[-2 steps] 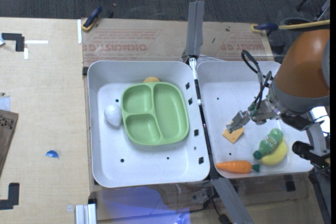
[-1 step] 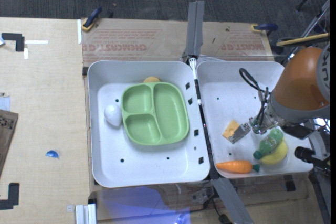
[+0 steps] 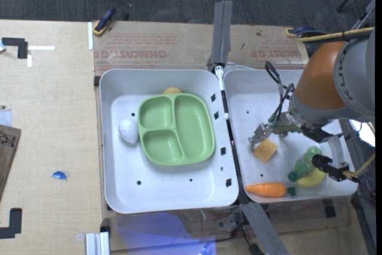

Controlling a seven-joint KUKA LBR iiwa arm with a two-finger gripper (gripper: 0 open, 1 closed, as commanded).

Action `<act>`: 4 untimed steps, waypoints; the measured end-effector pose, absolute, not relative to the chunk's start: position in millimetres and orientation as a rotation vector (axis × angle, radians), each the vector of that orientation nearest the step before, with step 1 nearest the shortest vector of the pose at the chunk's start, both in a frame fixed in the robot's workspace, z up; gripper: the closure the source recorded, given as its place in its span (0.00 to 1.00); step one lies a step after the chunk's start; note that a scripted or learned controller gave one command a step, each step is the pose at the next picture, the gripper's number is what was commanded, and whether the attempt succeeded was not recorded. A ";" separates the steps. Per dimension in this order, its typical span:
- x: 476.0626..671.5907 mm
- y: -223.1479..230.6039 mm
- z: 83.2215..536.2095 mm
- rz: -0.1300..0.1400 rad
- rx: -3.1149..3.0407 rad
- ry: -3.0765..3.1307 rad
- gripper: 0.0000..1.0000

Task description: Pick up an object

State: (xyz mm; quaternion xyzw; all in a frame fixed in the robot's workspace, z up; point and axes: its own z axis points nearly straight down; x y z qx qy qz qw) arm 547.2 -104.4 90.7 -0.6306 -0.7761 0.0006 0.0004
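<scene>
In the right bin (image 3: 245,106), my gripper (image 3: 259,135) hangs low over the floor at the left-middle. A tan cube-like block (image 3: 266,151) lies just in front of it, touching or nearly touching its tip. An orange carrot (image 3: 266,190) lies along the bin's front rim. A green and yellow toy (image 3: 307,169) rests near the front right corner. The grey arm with its orange band (image 3: 319,77) reaches in from the right.
The left bin (image 3: 119,185) holds a green divided plate (image 3: 176,128), a white ball (image 3: 128,130) at the plate's left edge, and a yellow object (image 3: 172,91) peeking out behind the plate. A small blue item (image 3: 58,175) lies on the bench to the left.
</scene>
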 end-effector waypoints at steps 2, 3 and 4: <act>512.7 -99.9 100.5 0.004 -2.059 -2.371 1.00; 512.6 -100.0 100.5 0.004 -2.060 -2.370 0.00; 562.8 -105.7 91.6 0.002 -1.831 -2.555 0.00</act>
